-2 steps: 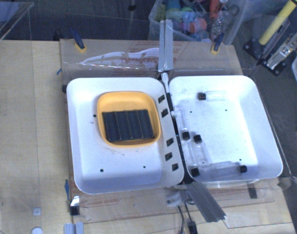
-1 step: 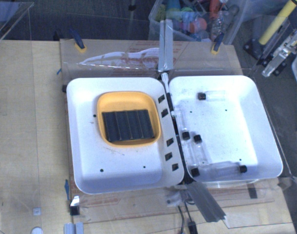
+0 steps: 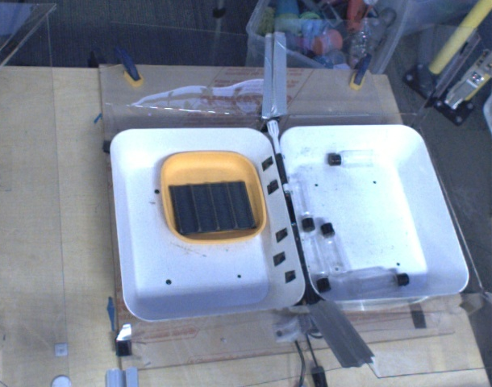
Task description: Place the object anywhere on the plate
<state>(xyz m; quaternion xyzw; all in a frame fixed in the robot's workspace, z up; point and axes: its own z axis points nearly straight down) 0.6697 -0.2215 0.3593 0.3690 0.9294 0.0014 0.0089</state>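
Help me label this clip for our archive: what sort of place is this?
Most likely a robotics lab bench. Two shallow white bins sit side by side on a wooden table, one holding a yellow plate with a dark ridged object; a clear tub of colourful toys stands behind.

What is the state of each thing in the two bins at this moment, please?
Yellow plate: lying flat in the left bin, right way up.
Dark ridged block: lying flat on the plate, inside its rim.
Right bin: holds only small dark specks.
Clear tub behind the bins: full of coloured items.
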